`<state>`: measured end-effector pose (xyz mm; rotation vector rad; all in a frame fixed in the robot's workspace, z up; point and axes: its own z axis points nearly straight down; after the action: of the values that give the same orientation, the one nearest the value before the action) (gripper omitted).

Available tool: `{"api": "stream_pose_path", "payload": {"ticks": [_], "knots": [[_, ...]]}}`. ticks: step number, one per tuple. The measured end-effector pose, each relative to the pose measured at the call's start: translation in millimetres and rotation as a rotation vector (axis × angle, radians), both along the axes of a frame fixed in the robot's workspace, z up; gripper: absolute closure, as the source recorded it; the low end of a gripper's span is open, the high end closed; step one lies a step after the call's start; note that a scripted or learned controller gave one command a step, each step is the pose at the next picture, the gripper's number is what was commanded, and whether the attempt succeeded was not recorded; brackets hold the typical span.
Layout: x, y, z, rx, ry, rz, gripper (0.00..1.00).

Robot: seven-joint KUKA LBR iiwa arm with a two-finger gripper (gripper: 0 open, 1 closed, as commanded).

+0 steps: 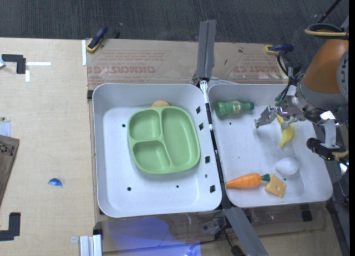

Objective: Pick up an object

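My gripper (275, 115) hangs over the upper right part of the right bin (244, 138), below the arm's orange band. A yellow banana (287, 134) lies right under and just in front of it, its upper end meeting the gripper. A green bottle (234, 107) lies on its side at the bin's back left. A white egg (287, 167), an orange carrot (244, 180) and a tan wedge (275, 186) sit near the front wall.
The left bin (111, 155) bears a green three-part plate (164, 139), with a small yellow-orange thing (160, 104) behind it. A grey divider bar (206, 55) runs between the bins. Wooden bench top extends to the left.
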<state>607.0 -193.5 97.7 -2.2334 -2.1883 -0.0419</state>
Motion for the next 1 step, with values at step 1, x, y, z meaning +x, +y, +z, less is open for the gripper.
{"api": "stream_pose_path", "payload": {"ticks": [1], "knots": [[-35.1, 3.9, -1.4, -0.013, 0.001, 0.011, 0.0]]}}
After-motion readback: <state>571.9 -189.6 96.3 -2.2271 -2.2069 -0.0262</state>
